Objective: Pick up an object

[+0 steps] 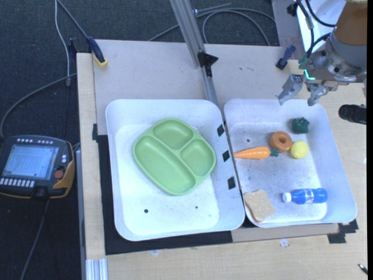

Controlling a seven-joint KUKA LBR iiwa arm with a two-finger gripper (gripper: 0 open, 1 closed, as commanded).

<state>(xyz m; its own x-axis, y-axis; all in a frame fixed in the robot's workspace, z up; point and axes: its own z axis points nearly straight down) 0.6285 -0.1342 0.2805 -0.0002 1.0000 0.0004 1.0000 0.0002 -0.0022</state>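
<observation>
Hovering above the right bin (344,182), the gripper (302,91) is spread and holds nothing.
Risk, as I judge it: the doughnut (281,140), carrot (253,153) and yellow ball (299,150) crowd together, so a descent could nudge neighbours or close on none; the dark green piece (300,125) lies nearest, just below the fingertips.

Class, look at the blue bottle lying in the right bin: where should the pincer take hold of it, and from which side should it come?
Grip the blue bottle across its mid-body, coming straight down from above. It lies on its side, white cap toward the bread slice, so its round flanks face the bin's near and far sides with bare floor beside each. The pincer hangs open above the bin's far rim.
</observation>
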